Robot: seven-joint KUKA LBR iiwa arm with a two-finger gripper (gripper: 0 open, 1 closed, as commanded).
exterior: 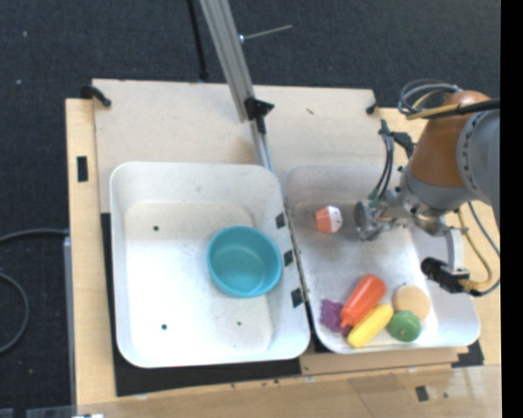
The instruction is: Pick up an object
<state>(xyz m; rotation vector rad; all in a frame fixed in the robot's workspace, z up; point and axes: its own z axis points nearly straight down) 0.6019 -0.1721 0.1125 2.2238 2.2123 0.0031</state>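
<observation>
Looking down from the camera view, I see my gripper low inside the right bin, just right of the small orange-and-white toy; whether it is released or clenched I cannot tell. That toy is my likeliest pick. Coming in off-centre, I could nudge it away. The orange carrot, yellow piece and green ball lie well below the toy. 1 blue bowl sits left of it.

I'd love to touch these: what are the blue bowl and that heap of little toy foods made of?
The blue bowl looks like smooth moulded plastic: even colour, soft sheen. The orange carrot, yellow piece, green piece and tan piece seem plastic or rubbery toys, in flat bright colours. The purple piece is too hidden to judge.
</observation>
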